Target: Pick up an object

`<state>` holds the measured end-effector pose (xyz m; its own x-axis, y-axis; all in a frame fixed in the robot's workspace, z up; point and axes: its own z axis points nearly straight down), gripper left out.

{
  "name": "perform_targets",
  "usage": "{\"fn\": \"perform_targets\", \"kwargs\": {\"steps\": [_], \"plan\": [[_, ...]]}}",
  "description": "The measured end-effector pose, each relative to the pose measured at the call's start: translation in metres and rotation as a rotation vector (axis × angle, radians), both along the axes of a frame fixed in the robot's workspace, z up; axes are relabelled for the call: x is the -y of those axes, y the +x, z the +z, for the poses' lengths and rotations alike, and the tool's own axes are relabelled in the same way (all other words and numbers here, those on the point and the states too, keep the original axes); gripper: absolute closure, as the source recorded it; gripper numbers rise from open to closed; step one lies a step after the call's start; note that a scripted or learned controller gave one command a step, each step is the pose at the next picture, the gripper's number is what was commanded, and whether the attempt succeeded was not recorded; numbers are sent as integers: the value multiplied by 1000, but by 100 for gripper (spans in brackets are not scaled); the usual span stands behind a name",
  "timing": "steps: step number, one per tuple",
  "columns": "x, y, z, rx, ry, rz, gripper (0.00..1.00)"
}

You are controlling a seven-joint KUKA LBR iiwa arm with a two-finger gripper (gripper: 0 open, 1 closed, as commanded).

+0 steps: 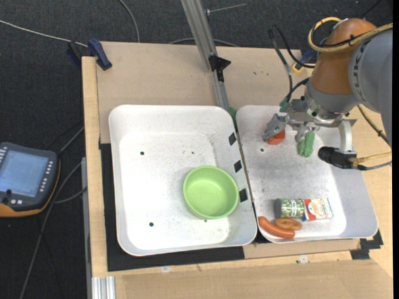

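Nearest the camera, along the front rim of the right bin [365, 213], lie a sausage [276, 228] at the front left corner and a carton [303, 209] just behind it, the two touching or nearly so. Both sit close against the rim, with little room on that side; the floor behind them is open up to the middle of the bin.

In the left bin [124, 136] a green bowl [211, 192] stands upright toward the front right, close to the wall shared with the right bin. The rest of that floor, left and rear, is bare and speckled.

Further back in the right bin, my gripper [290, 134] hangs over the rear portion. Its two fingers stand apart. A red piece [276, 137] lies at the left finger and a green piece [305, 144] at the right one; neither is seen between the fingers, so I report no hold. I cannot tell whether either piece touches a finger. Both lie near the rear rim, well apart from the carton and sausage.

My arm [349, 61] enters from the right, above the bin's rear right corner.

Beyond the bins, a metal post [202, 36] crosses the bare bench [156, 73] at a slant. A handset [25, 176] rests off the bench at far left.
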<state>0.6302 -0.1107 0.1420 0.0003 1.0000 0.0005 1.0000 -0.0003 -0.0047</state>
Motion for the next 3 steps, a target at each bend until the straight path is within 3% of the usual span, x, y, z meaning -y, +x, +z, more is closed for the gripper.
{"fn": "perform_targets", "kwargs": {"steps": [1, 2, 3], "plan": [[0, -1, -49, 1, 0, 1, 0], [0, 1, -35, 7, -1, 1, 100], [-8, -2, 23, 10, -1, 1, 100]]}}
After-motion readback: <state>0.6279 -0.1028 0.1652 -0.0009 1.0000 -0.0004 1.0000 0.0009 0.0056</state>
